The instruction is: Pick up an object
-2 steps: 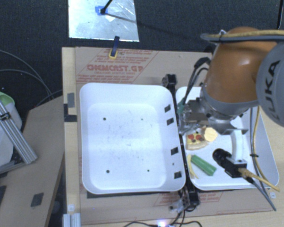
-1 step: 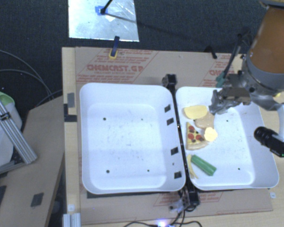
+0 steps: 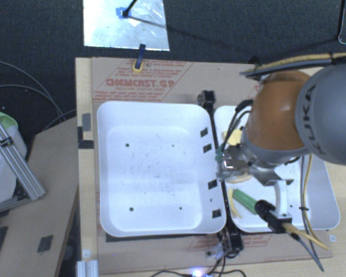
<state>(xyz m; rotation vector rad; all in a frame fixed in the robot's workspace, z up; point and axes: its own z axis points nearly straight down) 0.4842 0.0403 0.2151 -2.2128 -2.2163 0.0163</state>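
The grey arm with its orange band (image 3: 279, 117) reaches down into the right bin (image 3: 326, 209) and covers most of it. My gripper (image 3: 233, 166) sits low near that bin's left wall, its tips hidden under the wrist. A green stick-shaped object (image 3: 244, 199) lies on the bin floor just below the gripper. A pale yellow piece (image 3: 234, 136) peeks out above the gripper, and another pale yellowish thing (image 3: 236, 208) lies beside the green object.
The left bin (image 3: 155, 166) stands directly beside the right one, with black clips (image 3: 210, 166) along the shared wall. Both rest on a cardboard sheet (image 3: 144, 79). Cables (image 3: 305, 212) trail from the wrist over the right bin's front.
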